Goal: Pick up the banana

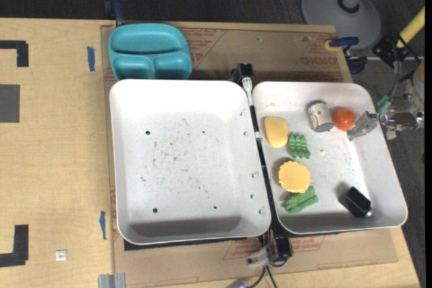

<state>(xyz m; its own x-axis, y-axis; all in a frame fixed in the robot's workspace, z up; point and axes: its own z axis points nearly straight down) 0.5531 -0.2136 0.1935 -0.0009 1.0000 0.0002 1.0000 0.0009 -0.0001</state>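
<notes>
Partly, we are seeing the hand (395, 119) at the right bin's (378, 165) right rim, cut by the frame edge, and we cannot tell how it is set. We are taking the pale yellow piece (275, 131) near the right bin's left rim as the banana, though its shape is hard to make out. We are counting two white bins, the left bin (182, 158) bearing only specks. In the right bin we are counting one round yellow ridged piece (294, 176), two green pieces (298, 146) (301, 201), one silver can (317, 114) touching one red-orange ball (343, 119) near the far rim, and one black block (355, 202) toward the near right corner. One teal tray (150, 50) is sitting on the surface beyond the left bin.
</notes>
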